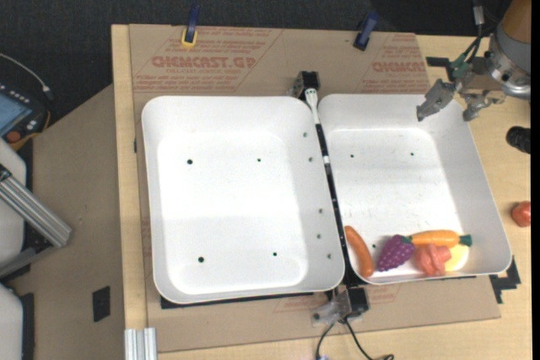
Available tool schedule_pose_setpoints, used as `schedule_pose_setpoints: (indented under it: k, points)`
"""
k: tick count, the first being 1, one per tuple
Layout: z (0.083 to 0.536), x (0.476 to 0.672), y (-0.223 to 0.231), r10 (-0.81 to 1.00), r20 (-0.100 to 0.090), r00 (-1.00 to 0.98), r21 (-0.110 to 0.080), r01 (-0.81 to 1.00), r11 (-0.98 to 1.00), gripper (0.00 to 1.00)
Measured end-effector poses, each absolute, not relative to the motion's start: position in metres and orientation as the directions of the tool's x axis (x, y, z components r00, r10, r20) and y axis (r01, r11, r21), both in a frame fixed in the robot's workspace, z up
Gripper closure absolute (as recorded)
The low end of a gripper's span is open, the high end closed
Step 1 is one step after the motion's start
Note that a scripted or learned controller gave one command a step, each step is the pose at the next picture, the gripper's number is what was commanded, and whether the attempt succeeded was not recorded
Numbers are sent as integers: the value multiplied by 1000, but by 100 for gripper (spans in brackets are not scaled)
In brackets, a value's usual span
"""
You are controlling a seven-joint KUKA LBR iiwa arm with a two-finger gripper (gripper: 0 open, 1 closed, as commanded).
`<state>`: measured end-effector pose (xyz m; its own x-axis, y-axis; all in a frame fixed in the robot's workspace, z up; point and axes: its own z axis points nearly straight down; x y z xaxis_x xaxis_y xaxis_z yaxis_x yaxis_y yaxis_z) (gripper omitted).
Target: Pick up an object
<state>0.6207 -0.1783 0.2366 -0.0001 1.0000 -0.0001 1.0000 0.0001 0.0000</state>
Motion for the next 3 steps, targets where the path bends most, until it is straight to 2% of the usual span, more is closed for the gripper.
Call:
schedule_pose_setpoints:
  k: [1, 2, 3]
  points:
    - [250, 575, -227, 1000, 0, 5, -3, 1000, -5, 0]
    - [312, 519, -225, 1000, -3, 3, 5, 1000, -3, 0]
    - [492, 478, -225, 1000, -9, 0, 20, 1000, 0, 0]
